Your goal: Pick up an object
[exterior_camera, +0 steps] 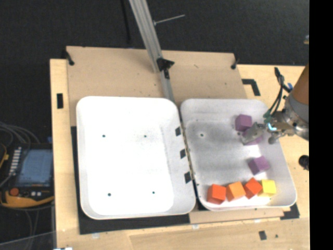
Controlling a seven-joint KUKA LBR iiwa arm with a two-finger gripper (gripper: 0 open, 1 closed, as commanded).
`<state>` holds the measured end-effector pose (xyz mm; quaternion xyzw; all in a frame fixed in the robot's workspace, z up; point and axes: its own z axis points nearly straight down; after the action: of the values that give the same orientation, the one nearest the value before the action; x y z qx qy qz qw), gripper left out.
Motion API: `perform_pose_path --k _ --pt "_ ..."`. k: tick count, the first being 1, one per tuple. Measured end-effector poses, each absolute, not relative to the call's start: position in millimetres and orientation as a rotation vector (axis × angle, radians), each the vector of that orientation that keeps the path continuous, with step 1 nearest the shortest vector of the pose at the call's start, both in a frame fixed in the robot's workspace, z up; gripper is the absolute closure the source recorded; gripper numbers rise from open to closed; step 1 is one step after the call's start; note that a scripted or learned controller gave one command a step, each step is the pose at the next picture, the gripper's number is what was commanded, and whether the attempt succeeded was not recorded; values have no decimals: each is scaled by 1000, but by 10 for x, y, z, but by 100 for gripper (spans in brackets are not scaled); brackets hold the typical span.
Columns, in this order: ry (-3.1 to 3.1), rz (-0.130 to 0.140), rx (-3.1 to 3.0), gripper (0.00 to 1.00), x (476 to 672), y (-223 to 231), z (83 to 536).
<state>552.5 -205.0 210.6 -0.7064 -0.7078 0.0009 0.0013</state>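
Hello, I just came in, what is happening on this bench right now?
A robot arm reaches in from the right over the right bin. Its pincer is low beside a purple block near the bin's far side. Whether it grips anything cannot be told. Another purple block lies nearer, and a row of orange, red and yellow blocks sits along the bin's near edge.

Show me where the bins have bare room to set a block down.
Left white bin: bare floor throughout. Right white bin: free left half. Crowded along its front rim, orange cubes and yellow cube, and near the gripper beside purple cubes.
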Motion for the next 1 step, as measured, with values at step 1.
perform_pose_path --k 1 --pt "-2225 -1 -2220 0 5536 -2049 2132"
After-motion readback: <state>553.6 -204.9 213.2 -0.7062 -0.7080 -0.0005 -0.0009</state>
